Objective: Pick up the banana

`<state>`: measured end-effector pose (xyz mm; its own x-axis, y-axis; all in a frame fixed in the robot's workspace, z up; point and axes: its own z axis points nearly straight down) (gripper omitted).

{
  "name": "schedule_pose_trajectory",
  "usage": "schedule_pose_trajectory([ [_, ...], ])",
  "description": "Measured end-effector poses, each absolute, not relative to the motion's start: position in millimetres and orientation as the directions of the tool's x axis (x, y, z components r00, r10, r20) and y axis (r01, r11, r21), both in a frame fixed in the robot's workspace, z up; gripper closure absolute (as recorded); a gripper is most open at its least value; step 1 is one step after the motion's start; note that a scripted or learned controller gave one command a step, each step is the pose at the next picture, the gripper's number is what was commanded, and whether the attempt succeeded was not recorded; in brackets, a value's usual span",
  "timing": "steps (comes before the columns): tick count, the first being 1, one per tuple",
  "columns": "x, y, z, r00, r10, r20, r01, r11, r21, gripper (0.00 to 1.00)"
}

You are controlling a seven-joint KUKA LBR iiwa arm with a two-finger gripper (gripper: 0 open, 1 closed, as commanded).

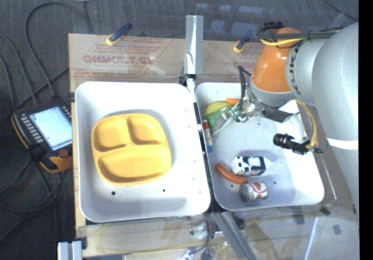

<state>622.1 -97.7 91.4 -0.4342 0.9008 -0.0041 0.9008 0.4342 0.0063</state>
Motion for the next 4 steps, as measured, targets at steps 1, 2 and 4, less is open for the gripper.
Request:
schedule_pose_trajectory([
  [1,652.3,-106,91,-0.497,0.866,0.048,0.864,0.499,-0.064,0.0],
  [2,652.1,-104,88,-0.126,0.992,0.006,0.992,0.126,-0.012,0.0],
  [4,668.4,-101,157,-0.273,0.962,-0.001,0.962,0.273,0.0,0.0],
])
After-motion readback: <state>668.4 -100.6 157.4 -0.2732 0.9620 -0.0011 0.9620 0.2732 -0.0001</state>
